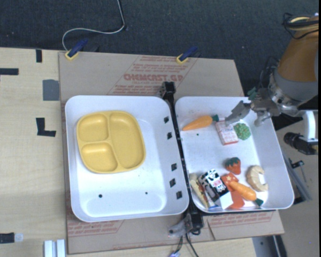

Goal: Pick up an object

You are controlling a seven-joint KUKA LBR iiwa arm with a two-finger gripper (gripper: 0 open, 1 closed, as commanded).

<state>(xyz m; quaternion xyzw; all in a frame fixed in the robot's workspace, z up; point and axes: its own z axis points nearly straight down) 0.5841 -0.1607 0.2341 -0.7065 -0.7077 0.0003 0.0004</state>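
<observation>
1. The orange toy carrot with a green tip [198,123] lies in the upper left of the right white bin [267,159], its long axis near horizontal, green tip pointing right and slightly up.
2. The end effector [249,115] sits to the carrot's right, over the bin's upper right, its two fingers spread apart and gripping nothing.
3. Just below it lie a pink-and-white card packet [227,133] and a green leafy toy [242,130].
4. The left white bin [123,205] holds a yellow divided plastic plate [110,141].
</observation>
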